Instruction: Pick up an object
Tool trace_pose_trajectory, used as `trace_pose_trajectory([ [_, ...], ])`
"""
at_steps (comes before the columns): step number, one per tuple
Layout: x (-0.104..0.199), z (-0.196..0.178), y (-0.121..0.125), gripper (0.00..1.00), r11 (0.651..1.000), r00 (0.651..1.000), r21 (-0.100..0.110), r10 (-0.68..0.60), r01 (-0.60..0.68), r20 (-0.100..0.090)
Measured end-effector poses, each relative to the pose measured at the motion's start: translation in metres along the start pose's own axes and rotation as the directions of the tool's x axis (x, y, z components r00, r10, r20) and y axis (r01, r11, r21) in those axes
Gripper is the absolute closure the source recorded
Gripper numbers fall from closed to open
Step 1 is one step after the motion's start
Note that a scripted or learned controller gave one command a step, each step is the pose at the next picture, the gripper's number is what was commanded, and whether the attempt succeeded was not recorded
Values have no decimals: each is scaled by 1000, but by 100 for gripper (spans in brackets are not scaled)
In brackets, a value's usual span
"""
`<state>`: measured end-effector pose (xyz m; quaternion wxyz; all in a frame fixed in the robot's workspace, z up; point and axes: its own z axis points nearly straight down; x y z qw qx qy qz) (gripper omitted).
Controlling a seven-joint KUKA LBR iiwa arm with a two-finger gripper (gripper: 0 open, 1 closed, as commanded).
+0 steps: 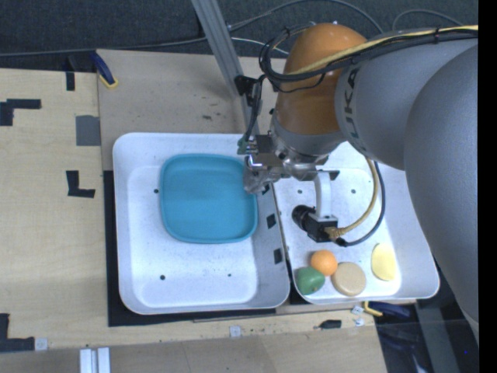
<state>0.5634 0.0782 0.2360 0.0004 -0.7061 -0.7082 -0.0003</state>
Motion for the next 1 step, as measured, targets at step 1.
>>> trace_pose_trajectory([
  [1, -2, 0, 0, 0, 1000, 1000, 1, 2, -2, 1],
])
